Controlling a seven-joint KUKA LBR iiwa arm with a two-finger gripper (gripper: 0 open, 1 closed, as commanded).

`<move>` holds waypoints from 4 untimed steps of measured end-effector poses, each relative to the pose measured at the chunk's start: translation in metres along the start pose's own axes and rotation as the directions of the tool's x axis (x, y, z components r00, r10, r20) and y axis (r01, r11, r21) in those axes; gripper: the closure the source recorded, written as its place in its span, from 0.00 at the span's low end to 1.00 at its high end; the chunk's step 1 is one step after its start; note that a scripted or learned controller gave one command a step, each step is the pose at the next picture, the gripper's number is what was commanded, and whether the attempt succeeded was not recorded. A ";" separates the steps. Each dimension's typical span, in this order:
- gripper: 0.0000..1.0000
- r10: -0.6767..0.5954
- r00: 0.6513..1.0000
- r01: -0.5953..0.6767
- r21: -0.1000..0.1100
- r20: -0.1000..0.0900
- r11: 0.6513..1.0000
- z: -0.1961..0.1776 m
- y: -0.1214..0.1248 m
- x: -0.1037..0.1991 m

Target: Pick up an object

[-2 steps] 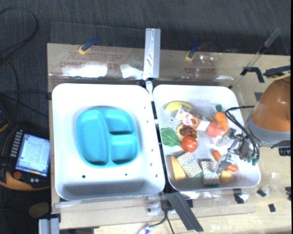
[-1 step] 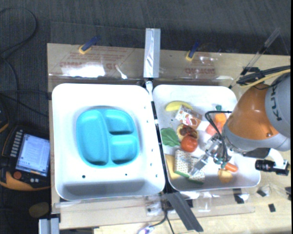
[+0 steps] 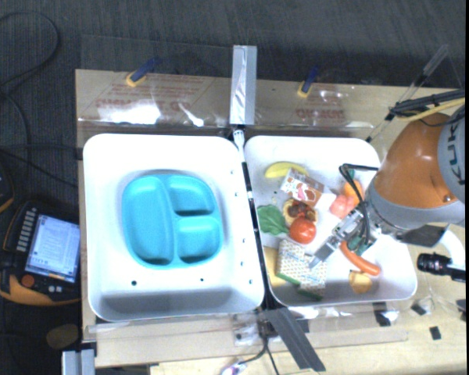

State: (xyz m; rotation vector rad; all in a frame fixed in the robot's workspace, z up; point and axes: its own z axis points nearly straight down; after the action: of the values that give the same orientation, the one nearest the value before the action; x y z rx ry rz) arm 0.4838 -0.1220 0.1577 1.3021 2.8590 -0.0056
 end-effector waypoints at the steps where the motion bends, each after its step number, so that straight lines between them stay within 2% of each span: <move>1: 0.00 0.232 0.973 -0.232 -0.010 0.009 0.973 0.067 0.061 -0.043; 2: 0.00 0.221 0.975 -0.221 -0.010 0.008 0.975 0.067 0.073 -0.057; 3: 1.00 0.221 0.975 -0.221 -0.011 0.016 0.975 0.056 0.073 -0.058; 4: 1.00 -0.148 0.989 0.148 -0.002 0.002 0.989 -0.047 0.120 -0.040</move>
State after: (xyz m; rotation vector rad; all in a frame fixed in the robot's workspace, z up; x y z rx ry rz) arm 0.6004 -0.0734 0.2042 1.0853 2.9453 -0.0045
